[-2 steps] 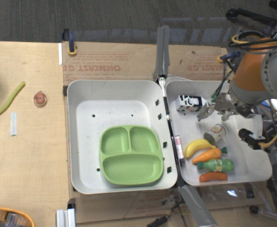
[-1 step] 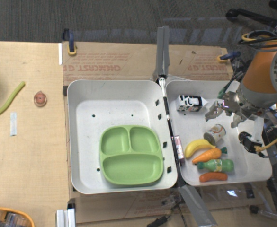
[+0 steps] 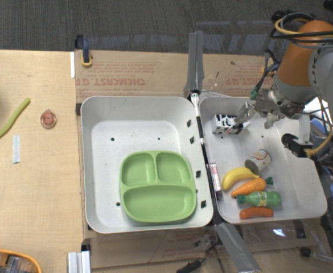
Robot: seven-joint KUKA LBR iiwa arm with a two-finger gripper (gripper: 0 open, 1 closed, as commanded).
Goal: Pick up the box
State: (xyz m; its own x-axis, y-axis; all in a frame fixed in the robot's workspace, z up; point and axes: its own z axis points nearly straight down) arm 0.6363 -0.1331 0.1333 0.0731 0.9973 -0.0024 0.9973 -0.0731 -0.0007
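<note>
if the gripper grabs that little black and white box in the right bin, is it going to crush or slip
The box looks like small printed cardboard, so probably light and liable to dent under a hard squeeze. Its flat faces should grip fairly well. It lies near the bin wall, so a nudge may just slide it.

Even, bright overhead light, soft shadows, sharp focus, little glare.

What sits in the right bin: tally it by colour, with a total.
Black-and-white: 1, the box
Yellow: 1, the banana
Orange: 1, the carrot
Green: 1, the bottle
Red-orange: 1, the sausage-shaped piece
Tan-grey: 1, the can
Total: 6
</note>
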